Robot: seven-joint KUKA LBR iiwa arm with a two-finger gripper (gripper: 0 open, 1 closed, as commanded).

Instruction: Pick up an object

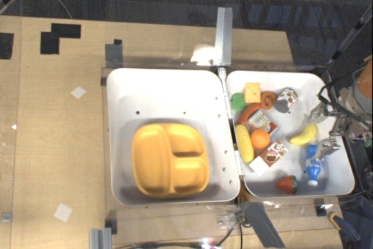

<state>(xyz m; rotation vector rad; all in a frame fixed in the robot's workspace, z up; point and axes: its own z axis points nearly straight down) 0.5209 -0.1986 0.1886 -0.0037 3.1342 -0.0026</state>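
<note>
The right bin (335, 183) holds several toy foods. A yellow banana (303, 136) lies toward its right side, with a blue and white bottle (313, 167) just below it and a red strawberry (287, 184) near the front wall. My gripper (324, 129) reaches in from the right above that bin's right edge. It is open, with one finger (319, 109) above the banana and the other (328, 147) below it. The banana's right tip sits close to the gap, and nothing is held between the fingers.
Further left in the right bin lie a corn cob (243, 143), an orange (260, 139), a small carton (271, 154), a yellow cube (252, 92), a green piece (237, 102) and a brown ring (268, 100). The left bin (163, 87) holds a yellow divided plate (170, 158).
</note>
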